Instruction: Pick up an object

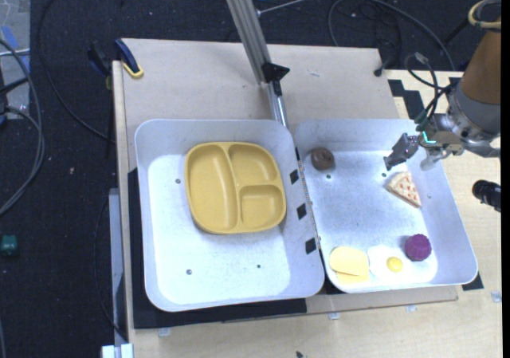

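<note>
My gripper (417, 154) hangs over the upper right part of the right bin (358, 205), fingers spread open with nothing between them. Just below it lies a pizza slice (404, 189). A brown round object (322, 159) sits near the bin's upper left. Along the bin's front edge lie a yellow slice (349, 261), a fried egg (390, 263) and a purple ball (417, 247).
The left bin (159, 269) bears a yellow divided plate (236, 186). A metal pole (249, 21) slants from the top down to the gap between the bins. Cables run over the dark floor around the bench.
</note>
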Motion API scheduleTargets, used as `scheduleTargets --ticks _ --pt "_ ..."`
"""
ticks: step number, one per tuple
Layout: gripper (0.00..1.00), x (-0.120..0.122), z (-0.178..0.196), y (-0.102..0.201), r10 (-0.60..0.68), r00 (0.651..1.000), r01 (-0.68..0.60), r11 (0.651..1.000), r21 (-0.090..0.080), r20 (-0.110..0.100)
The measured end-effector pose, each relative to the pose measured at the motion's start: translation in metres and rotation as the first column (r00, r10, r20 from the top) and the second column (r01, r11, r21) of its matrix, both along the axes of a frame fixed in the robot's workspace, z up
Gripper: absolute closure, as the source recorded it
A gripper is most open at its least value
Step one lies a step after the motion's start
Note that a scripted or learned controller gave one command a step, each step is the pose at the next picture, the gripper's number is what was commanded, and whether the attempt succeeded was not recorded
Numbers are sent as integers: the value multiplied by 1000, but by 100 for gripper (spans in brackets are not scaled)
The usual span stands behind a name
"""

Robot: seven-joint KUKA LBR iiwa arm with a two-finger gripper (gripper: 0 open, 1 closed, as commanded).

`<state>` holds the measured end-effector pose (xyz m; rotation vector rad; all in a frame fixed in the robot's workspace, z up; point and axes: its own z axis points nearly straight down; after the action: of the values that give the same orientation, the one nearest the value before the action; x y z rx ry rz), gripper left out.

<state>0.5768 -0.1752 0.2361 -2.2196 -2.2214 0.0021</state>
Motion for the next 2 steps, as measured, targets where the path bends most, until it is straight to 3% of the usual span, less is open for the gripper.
scheduleTargets --ticks 1,2 --pt "0 0 1 0 0 1000 0 1000 0 2" --pt "0 -3 -53 -10 -2 1000 2 1000 0 -2"
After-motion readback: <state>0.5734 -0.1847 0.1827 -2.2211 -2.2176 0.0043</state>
